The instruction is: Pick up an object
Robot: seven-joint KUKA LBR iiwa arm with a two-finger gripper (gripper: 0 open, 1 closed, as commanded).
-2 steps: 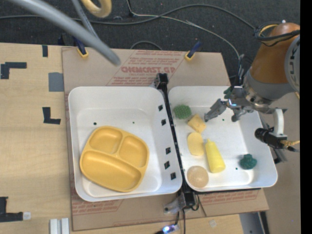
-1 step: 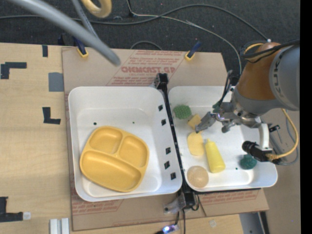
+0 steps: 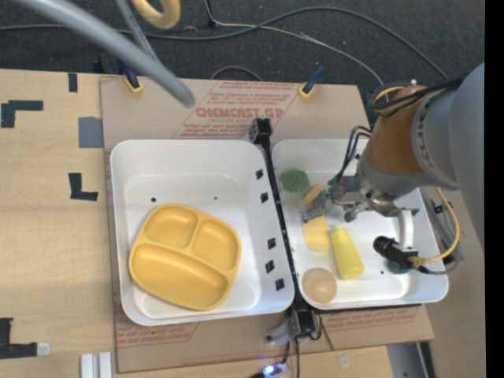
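the fingers of the gripper [image 3: 324,198] are low in the right bin [image 3: 425,290], their spread hidden under the wrist; whether they are open or closed cannot be told, and nothing is visibly held. at 6 o'clock of the gripper lies a pale yellow block [image 3: 316,233]; a yellow bottle [image 3: 347,253] at 5 o'clock; a green toy [image 3: 294,180] at 10 o'clock. judgement: the block is nearest; the pick needs the fingers centred over one object, clear of its neighbours, before lifting.

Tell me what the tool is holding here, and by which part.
Cannot be told. The tool is down in the right bin, next to the pale yellow block; nothing is visibly clamped in it.
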